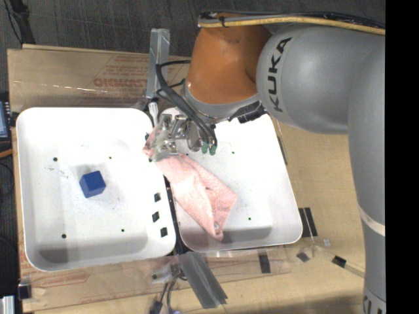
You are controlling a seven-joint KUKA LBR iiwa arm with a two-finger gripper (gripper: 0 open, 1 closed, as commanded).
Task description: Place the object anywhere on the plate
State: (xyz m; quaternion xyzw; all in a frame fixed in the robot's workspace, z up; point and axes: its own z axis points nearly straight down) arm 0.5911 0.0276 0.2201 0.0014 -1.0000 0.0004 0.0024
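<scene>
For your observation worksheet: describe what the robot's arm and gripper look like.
The arm is bulky, rounded and grey, with black "KUKA" lettering and an orange band above the wrist. Black cables run down to a small metallic gripper with green-tipped parts.

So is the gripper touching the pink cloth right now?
Touching. The camera view shows the top end of the pink cloth bunched up against the gripper, no gap between them, the rest trailing down into the right bin.
</scene>
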